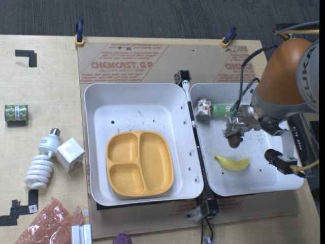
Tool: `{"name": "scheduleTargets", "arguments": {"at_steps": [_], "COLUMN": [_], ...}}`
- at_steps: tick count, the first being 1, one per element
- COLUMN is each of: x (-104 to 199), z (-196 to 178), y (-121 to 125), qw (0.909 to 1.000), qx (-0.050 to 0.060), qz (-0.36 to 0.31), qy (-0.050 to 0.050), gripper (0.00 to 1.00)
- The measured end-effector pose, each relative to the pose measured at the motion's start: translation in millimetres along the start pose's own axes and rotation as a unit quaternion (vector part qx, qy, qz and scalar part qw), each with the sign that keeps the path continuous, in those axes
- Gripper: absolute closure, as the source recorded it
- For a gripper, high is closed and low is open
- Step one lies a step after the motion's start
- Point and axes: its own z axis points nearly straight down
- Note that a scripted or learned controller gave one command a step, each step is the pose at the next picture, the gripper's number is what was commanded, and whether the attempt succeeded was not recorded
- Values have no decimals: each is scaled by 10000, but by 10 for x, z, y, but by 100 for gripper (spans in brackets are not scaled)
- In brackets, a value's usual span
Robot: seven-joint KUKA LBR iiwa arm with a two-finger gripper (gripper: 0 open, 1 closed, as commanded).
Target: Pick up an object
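Observation:
In the right bin (pixel 284 184) a yellow banana (pixel 232 162) lies near the front. A green bottle with a red-and-white label (pixel 209 109) rests on its side at the bin's back left. My gripper (pixel 233 134) hangs low over the middle of this bin, just above and behind the banana and to the right of the bottle. A small dark brown lump (pixel 234 142) sits right at the gripper's tip; I cannot tell whether it is held or is part of the gripper.
The left bin (pixel 96 111) holds a yellow divided plate (pixel 139 163). Outside the bins on the left bench lie a spiral light bulb (pixel 41 159), a white cube (pixel 70 154), a small green can (pixel 15 114) and a pink mesh bag (pixel 48 223).

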Motion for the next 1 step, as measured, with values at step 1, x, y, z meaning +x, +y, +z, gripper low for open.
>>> {"name": "scheduleTargets", "arguments": {"at_steps": [1], "x": [-190], "z": [-192], "y": [-501], "qw": [10000], "qx": [9], "qz": [6], "qy": [3], "gripper": [100]}}
